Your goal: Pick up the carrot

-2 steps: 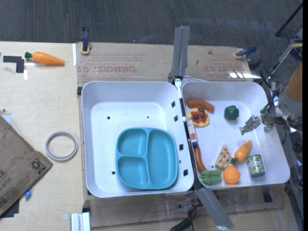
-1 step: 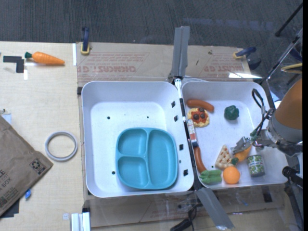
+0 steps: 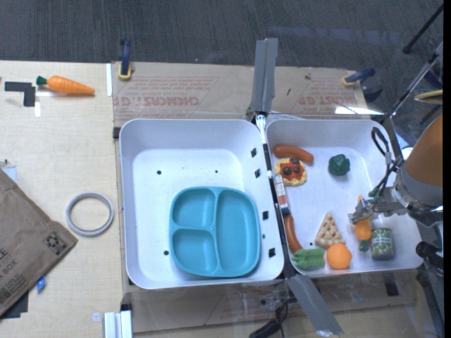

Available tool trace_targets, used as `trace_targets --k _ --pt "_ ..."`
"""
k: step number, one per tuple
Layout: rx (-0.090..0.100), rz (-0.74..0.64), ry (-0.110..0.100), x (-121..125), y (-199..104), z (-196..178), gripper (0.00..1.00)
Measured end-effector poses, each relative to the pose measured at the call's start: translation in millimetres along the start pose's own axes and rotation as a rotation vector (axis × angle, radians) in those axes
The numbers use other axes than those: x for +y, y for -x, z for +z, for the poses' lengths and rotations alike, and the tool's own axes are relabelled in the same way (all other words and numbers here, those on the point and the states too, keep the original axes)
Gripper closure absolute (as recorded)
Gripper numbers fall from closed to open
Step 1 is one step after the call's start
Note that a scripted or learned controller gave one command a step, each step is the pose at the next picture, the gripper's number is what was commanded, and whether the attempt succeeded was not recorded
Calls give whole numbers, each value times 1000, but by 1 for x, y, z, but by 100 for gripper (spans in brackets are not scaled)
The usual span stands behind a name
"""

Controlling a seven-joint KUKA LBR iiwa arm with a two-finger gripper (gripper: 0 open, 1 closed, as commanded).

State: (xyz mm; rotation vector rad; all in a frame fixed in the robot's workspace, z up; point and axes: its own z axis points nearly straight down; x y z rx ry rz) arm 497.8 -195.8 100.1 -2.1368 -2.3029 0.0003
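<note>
White plastic makes up both bins in the camera view, set side by side on my bench. The left bin (image 3: 134, 189) has a blue divided plate (image 3: 215, 231) lying flat in its near half.

The right bin (image 3: 320, 127) is the crowded one. Along its left wall I see a sausage (image 3: 293, 153), with a small round pizza (image 3: 292, 172) just below it and a second sausage (image 3: 290, 232) further toward me. A dark green vegetable (image 3: 339, 164) sits near the back. At the front lie a pizza wedge (image 3: 328, 229), a green pea pod (image 3: 308, 258), an orange (image 3: 339, 256) and a can (image 3: 382, 243).

The carrot (image 3: 363, 229) is in the right bin's near right part, between the pizza wedge and the can. The arm (image 3: 426, 160) comes in from the right, and the gripper (image 3: 369, 208) sits right at the carrot's upper end. Whether it is closed on the carrot I cannot tell from here.

Outside the bins, a second carrot (image 3: 67, 85) lies on the bench at the far left, and a tape ring (image 3: 89, 213) and a cardboard box (image 3: 25, 248) sit nearer me.
</note>
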Motion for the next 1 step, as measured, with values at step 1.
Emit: trace_targets --k 1 --pt "0 -18 0 64 -40 -43 100"
